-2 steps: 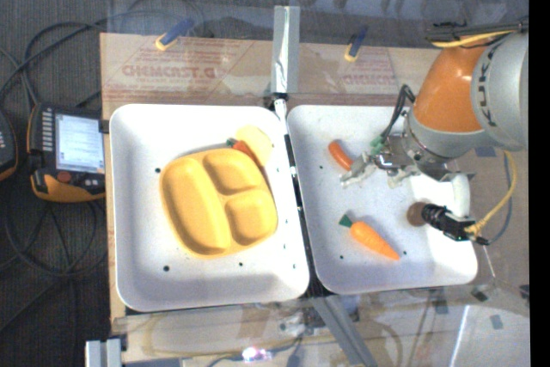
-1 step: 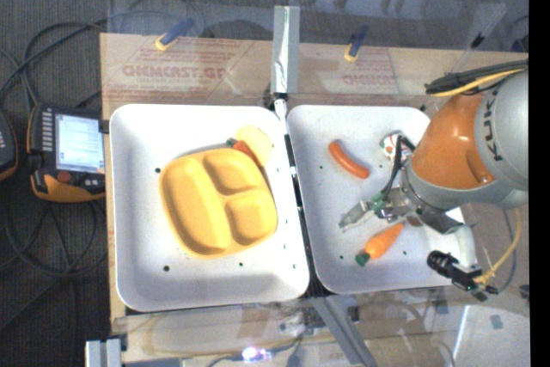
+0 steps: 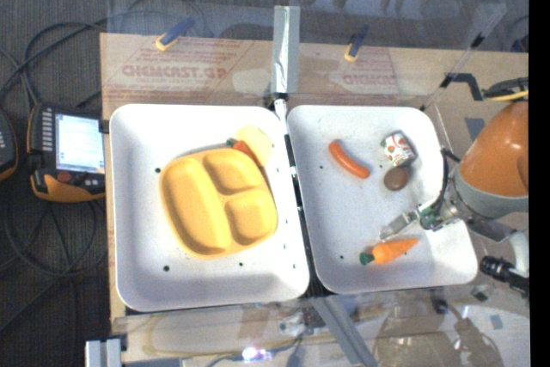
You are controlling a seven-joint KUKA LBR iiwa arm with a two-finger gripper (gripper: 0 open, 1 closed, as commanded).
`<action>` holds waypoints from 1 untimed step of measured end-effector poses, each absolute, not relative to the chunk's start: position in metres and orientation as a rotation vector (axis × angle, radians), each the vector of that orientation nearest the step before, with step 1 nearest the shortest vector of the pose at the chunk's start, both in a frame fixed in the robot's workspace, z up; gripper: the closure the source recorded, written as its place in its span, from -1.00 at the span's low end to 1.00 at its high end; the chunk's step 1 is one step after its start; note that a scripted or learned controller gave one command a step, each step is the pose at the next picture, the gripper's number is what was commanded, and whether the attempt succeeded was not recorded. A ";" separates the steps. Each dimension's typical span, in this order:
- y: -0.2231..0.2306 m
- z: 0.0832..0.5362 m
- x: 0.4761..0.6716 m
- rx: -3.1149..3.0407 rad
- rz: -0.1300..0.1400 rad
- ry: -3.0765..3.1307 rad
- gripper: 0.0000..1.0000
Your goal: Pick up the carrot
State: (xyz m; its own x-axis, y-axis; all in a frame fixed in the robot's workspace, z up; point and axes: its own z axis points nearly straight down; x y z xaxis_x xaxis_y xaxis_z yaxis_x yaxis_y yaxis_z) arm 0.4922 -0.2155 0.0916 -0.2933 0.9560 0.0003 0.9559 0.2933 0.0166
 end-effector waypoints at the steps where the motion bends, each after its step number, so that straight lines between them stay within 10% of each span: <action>1: -0.141 0.091 0.490 1.762 0.010 2.578 -1.00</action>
